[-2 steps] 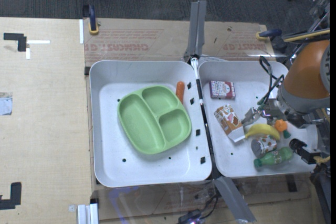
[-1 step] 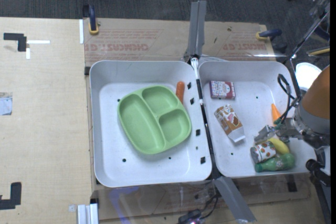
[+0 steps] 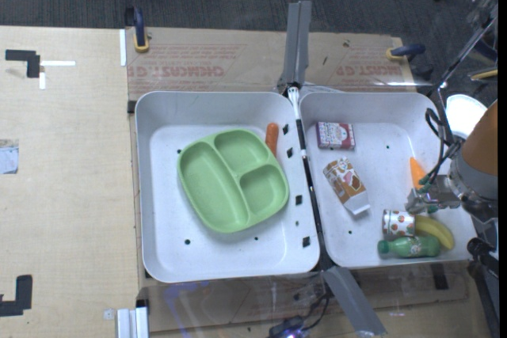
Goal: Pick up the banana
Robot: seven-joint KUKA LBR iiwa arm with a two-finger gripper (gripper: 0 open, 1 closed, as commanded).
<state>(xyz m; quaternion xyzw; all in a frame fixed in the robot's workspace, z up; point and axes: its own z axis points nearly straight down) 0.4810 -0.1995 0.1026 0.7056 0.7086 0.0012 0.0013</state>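
The yellow banana [image 3: 437,232] lies in the right bin [image 3: 380,111] near its front right corner, between a small red and white can [image 3: 398,222] and a green bottle [image 3: 408,248] lying on its side. My gripper [image 3: 425,202] hangs low just above and behind the banana, close to the can's right side. The grey arm with its orange band [image 3: 479,146] comes in from the right.
An orange carrot piece [image 3: 417,169] lies just behind the gripper. A maroon box [image 3: 335,135] and a tilted carton [image 3: 346,185] sit mid-bin. The left bin [image 3: 158,249] holds a green divided plate [image 3: 232,180] and an orange piece [image 3: 272,137] by the divider.
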